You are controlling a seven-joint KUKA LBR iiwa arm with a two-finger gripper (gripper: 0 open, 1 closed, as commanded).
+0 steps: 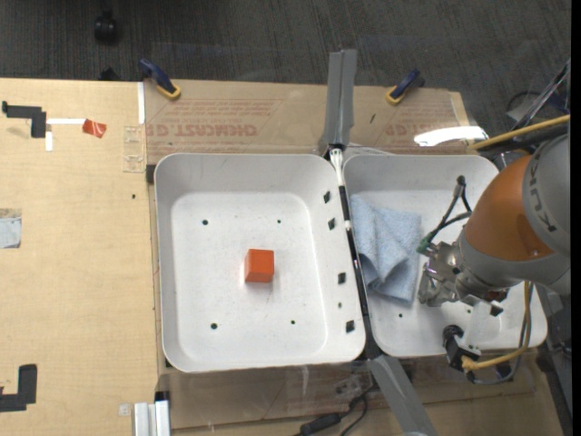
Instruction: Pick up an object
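The claw (434, 284) hangs by the soft, floppy cloth (388, 243); pinch a fold. I cannot tell its state.

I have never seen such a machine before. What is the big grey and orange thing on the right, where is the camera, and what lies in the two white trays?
The big grey and orange thing is a robot arm. It reaches in from the right, and its gripper hangs over the right shallow white bin. The one camera looks down from above at a slant. A small orange-red cube lies in the left shallow white bin. A crumpled light blue cloth lies in the right bin, beside the gripper. Whether the gripper holds anything is not clear here.
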